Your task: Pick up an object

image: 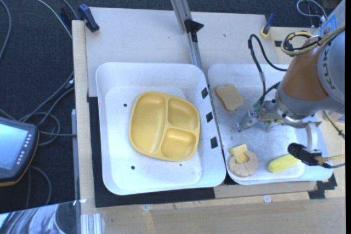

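Yellow and tan items lie nearest, along the front edge of the right bin (pixel 258 142). A round tan piece (pixel 243 164) carries a pale yellow chunk on top. A yellow corn piece (pixel 281 163) lies well apart from it, toward the right corner.

Behind them, the gripper (pixel 244 123) sits low over bare bin floor, between the round tan piece and a toast slice (pixel 228 97). It touches neither. Whether it is spread or closed cannot be told from this angle, and nothing is seen held in it. The arm (pixel 307 82) reaches in from the right.

The left bin (pixel 115 118) holds a yellow plate (pixel 164 126) with three compartments, lying flat.

Farther back, the bench (pixel 142 35) is bare, with a blue clamp (pixel 89 17) at its far left corner.
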`<state>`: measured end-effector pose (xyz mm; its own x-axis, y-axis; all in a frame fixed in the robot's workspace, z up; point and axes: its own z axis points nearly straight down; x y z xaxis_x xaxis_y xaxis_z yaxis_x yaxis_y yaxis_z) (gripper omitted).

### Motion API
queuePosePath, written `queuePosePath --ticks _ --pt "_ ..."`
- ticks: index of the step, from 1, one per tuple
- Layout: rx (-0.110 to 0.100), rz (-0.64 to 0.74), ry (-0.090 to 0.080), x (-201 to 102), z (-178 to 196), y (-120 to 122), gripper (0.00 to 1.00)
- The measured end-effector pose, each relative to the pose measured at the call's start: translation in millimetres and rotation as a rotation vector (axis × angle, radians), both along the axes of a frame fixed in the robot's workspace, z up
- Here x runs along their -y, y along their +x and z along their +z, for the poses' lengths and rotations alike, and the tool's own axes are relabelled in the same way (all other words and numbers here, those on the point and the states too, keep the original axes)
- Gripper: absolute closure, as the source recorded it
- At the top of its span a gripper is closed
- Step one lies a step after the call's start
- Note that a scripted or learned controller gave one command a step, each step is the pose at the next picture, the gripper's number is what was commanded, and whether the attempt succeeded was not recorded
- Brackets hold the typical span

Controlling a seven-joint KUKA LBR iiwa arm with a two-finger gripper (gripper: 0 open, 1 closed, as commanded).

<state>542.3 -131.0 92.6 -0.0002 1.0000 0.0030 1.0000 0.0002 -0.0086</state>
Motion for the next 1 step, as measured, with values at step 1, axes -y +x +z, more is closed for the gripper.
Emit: queuePosePath --ticks 1 --pt "0.010 0.001 -0.001 0.1 14.9 2.6 1.00"
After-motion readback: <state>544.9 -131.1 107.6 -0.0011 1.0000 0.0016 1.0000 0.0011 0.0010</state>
